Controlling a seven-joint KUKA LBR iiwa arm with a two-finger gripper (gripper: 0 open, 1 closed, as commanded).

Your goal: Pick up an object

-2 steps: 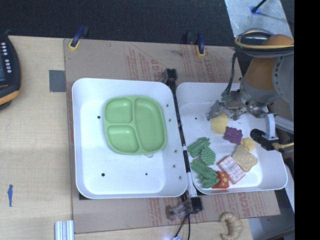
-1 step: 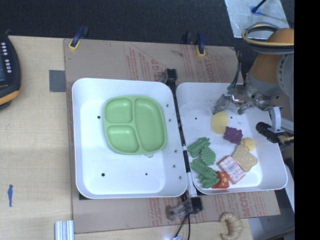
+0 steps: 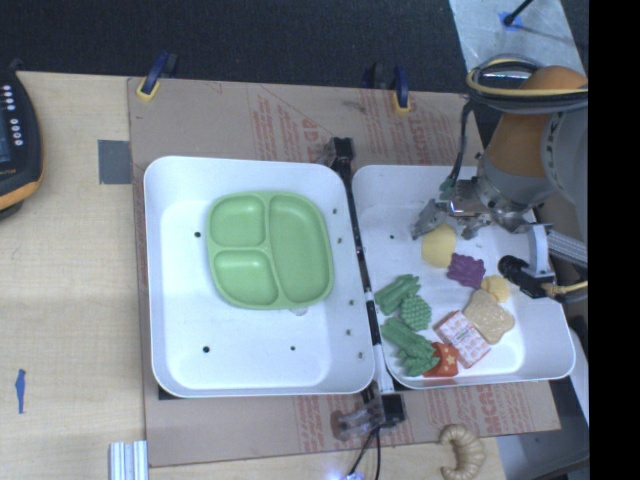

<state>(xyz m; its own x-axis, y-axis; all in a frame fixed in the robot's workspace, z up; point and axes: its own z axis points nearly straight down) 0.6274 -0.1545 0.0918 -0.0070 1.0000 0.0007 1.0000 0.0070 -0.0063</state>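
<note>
Now my gripper (image 3: 447, 218) hangs spread and empty over the right bin (image 3: 385, 193), just at 12 o'clock of the yellow toy (image 3: 438, 247). I should centre over it, descend straight, and avoid the purple grapes (image 3: 465, 269) at its 4 o'clock.

arm (image 3: 535, 128): I lose it past the right edge | gripper (image 3: 455, 218): fingertips too small and dark for me to read against the right bin (image 3: 385, 198) | black handheld unit (image 3: 15, 148): cut by the left edge | red item (image 3: 443, 361): partly under green toys (image 3: 405, 318), can't identify it
</note>
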